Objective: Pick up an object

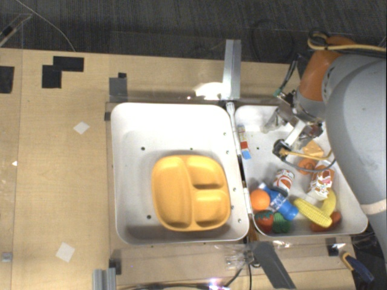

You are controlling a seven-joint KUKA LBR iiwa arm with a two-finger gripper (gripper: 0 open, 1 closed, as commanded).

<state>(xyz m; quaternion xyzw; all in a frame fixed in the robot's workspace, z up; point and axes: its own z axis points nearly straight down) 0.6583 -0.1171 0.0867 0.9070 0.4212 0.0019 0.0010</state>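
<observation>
two white bins (127,162) on wooden bench (54,180), dark carpet (151,11) behind

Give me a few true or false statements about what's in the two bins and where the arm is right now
1. A yellow divided tray lies in the left bin. True.
2. The toy corn cob lies in the left bin. False: it lies in the right bin, near its front corner.
3. The arm's hand is over the right bin. True.
4. The orange ball sits on the yellow tray. False: it is in the right bin, beside the divider.
5. The tray has several compartments. True.
</observation>
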